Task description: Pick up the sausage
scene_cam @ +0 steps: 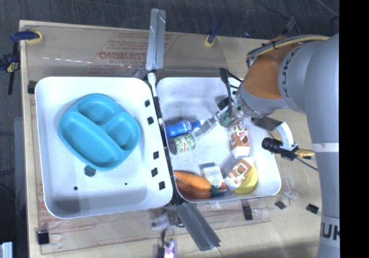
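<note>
A: State the count of containers and their contents.

B: Two white bins sit side by side on the bench. The left bin (52, 193) holds one blue divided plate (99, 130) with three compartments, lying in its upper half. The right bin (190, 86) holds the loose items.

A: List the loose items.

B: One blue-capped bottle (181, 127) and one green can (183, 144) lie at the left centre of the right bin, near the dividing wall. Two small cartons with red-and-white print lie on the right side: one (239, 139) mid-bin, one (238, 172) lower down. One yellow banana (249, 182) touches the lower carton at the lower right corner. One small packet (211, 173) lies between the lower carton and the sausage.

A: Locate the sausage.

B: The sausage (193, 184), orange-brown and elongated, lies along the lower edge of the right bin, towards its lower left corner, close to the front wall.

A: Report the gripper.

B: The arm enters from the right of the frame. The gripper (226, 116) is low over the upper right part of the right bin, just above the upper carton. Finger spacing cannot be determined, and no item is seen in it.

A: Open room?

B: Bare floor shows in the upper left part of the right bin, and across the lower half of the left bin.
</note>
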Tool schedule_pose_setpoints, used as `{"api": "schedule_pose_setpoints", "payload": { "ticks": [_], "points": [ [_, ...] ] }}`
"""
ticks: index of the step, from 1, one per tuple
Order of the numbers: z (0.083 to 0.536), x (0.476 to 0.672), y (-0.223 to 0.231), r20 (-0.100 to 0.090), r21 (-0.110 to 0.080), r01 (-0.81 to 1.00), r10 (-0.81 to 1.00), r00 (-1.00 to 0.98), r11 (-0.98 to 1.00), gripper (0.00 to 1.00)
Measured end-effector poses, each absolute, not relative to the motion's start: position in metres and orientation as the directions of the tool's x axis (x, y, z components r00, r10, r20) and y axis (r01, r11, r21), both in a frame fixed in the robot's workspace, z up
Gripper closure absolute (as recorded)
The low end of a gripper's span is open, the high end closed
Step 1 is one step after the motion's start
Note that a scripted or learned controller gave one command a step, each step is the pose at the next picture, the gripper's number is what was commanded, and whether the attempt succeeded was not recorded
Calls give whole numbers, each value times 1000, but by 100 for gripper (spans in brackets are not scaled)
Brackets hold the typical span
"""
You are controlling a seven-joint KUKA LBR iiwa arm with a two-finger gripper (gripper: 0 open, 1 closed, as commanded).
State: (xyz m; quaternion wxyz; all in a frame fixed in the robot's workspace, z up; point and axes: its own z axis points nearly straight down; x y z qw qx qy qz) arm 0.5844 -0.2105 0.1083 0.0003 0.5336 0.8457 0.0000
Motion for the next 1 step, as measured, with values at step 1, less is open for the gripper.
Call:
{"api": "schedule_pose_setpoints", "payload": {
  "ticks": [1],
  "points": [
    [108, 584, -210, 0, 0, 903, 903, -431, 431, 0]
  ]
}}
